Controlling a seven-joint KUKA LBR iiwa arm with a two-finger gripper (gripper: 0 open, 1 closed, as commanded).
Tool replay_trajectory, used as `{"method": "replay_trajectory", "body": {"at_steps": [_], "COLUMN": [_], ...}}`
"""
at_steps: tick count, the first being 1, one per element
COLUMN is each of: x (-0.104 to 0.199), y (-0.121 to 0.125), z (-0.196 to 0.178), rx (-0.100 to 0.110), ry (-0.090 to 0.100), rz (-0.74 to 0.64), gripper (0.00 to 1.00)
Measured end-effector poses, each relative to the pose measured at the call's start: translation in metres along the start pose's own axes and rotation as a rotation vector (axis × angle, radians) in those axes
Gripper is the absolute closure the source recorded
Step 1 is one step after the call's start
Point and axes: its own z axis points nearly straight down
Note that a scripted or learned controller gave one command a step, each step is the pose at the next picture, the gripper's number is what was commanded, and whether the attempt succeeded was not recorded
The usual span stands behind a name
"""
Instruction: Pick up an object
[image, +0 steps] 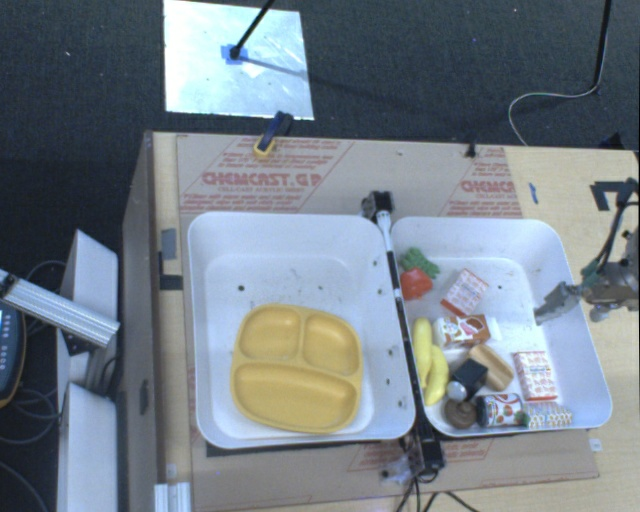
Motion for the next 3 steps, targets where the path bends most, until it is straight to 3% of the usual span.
{"method": "replay_trajectory", "body": {"at_steps": [1, 2, 3], "x": [0.064, 0.086, 0.048], "y": [-0.005, 0.087, -0.01], "z": [0.051, 0.122, 0.156], "rx": [0.0, 0.001, -0.003], "ry": [0.001, 0.001, -0.001], "rz": [-0.001, -0.001, 0.002], "gripper": [0.0, 0.0, 0.0]}}
